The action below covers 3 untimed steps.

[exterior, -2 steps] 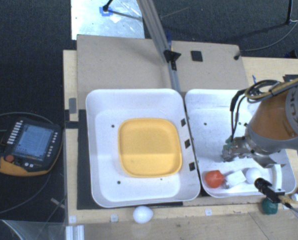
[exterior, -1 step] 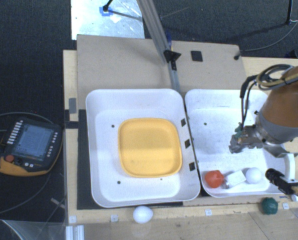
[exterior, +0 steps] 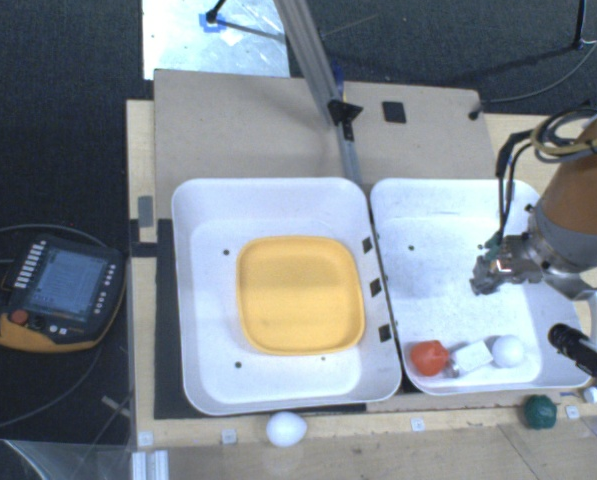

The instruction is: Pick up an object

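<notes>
My gripper (exterior: 490, 271) hangs over the middle-right of the right bin (exterior: 428, 228), reaching in from the right. Below it, near the bin's front wall, lie a red-orange ball (exterior: 428, 357), a small white block (exterior: 471, 356) and a white ball (exterior: 507, 349). The gripper is above and apart from these three. Nothing shows between its tips.
A yellow square plate (exterior: 300, 294) lies in the left bin (exterior: 208, 268). A white egg-shaped object (exterior: 286, 428) and a dark green ball (exterior: 540, 411) rest on the bench in front of the bins. A metal pole (exterior: 313, 48) slants over the back. A teach pendant (exterior: 58, 290) lies at the left.
</notes>
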### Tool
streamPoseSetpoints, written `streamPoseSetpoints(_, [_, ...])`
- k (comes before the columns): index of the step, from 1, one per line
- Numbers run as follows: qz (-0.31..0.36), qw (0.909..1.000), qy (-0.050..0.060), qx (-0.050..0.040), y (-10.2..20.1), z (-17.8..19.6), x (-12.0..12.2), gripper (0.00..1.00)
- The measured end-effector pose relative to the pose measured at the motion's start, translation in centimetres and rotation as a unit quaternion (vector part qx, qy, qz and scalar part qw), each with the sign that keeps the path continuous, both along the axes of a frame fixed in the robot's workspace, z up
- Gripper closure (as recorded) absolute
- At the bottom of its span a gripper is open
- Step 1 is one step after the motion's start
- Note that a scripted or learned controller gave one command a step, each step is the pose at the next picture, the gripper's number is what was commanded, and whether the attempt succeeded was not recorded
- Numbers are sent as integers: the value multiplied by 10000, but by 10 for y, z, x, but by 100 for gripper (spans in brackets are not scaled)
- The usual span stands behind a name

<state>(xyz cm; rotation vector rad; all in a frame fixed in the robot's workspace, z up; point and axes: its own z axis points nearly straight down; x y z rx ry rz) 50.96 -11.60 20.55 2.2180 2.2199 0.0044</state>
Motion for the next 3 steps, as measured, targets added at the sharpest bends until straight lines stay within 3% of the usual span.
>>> streamPoseSetpoints(1, [0,10000,0,0,0,42,2,100])
streamPoseSetpoints(3, [18,10000,21,7,83,27,41,100])
